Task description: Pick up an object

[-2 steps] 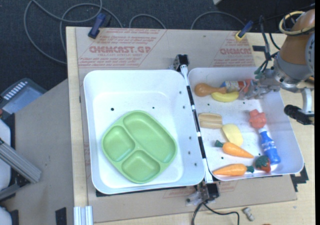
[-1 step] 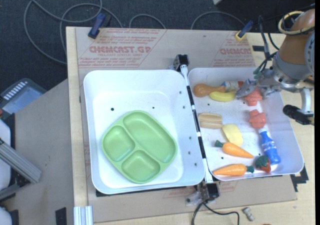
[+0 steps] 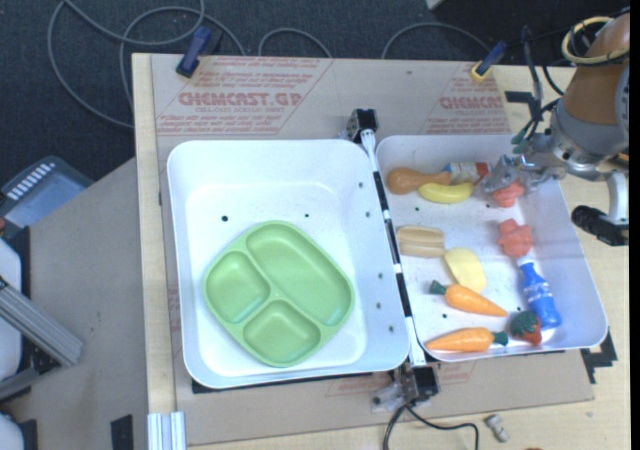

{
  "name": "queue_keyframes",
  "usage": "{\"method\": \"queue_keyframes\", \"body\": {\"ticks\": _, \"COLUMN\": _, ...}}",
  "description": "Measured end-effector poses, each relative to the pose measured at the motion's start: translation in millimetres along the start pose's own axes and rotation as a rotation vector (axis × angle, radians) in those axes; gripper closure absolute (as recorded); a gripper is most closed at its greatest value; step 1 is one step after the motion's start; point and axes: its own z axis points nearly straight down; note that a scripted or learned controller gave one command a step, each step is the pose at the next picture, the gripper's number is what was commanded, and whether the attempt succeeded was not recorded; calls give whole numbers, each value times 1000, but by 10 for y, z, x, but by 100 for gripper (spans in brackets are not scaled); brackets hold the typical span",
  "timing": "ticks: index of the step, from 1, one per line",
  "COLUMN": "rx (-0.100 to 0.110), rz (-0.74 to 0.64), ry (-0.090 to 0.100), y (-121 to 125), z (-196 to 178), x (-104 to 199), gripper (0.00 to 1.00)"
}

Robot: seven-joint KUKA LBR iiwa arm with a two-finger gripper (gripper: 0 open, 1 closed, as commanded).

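The right white bin holds several toy foods. Among them are a yellow banana, an orange drumstick, a tan bun, a pale yellow piece, two carrots, a blue bottle and a pink-red chunk. My gripper is low over the bin's far right corner, directly above a small red piece. A small can-like item lies just left of the gripper. Nothing is visibly held.
The left white bin carries a green divided plate. A red and green toy sits in the right bin's near corner. The grey and orange arm comes in over the right edge. Cables lie on the floor beyond the bench.
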Motion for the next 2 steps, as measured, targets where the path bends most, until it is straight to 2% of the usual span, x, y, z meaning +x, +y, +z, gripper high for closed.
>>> {"method": "queue_keyframes", "body": {"ticks": 1, "rx": 0, "rz": 5, "ry": 1, "y": -157, "z": 79, "x": 655, "gripper": 100}}
{"method": "queue_keyframes", "body": {"ticks": 2, "rx": -4, "rz": 4, "ry": 1, "y": 220, "z": -807, "x": 1552, "gripper": 100}}
